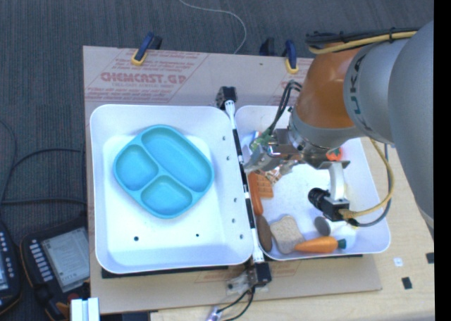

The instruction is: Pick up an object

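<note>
Carrot (pixel 316 245) untouched in right bin (pixel 373 193), heads up. Gripper (pixel 271 161) low by orange piece (pixel 261 186); can't tell you its state. Nothing lifted, 0 picks yet.

Blue divided plate (pixel 163 170): smooth glossy plastic. White bins (pixel 106 242): smooth plastic, slight sheen. Bench board (pixel 141 80): matt cardboard-like. Floor, upper left (pixel 70 3): rough carpet.

Arm (pixel 352 94) low, reaching from right
</note>
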Robot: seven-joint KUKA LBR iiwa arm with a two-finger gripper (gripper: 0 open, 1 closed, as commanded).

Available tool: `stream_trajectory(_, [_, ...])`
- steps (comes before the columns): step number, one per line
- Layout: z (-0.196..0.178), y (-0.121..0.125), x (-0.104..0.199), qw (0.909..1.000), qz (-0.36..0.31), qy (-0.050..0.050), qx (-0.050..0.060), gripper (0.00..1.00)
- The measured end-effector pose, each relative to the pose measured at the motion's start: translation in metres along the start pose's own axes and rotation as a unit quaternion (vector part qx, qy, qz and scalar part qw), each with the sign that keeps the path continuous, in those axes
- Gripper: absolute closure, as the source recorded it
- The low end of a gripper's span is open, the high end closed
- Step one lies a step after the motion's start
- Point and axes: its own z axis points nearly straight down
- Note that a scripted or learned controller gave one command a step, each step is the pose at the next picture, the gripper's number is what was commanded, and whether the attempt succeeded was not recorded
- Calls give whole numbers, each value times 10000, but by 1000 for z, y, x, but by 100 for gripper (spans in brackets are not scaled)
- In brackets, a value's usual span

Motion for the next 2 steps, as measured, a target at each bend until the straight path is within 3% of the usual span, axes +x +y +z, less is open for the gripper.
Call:
stream_trajectory(1, [-14, -38, 76, 10000, -1, 0, 14, 100])
stream_trajectory(2, [-90, 2, 16, 10000, 14, -11, -3, 100])
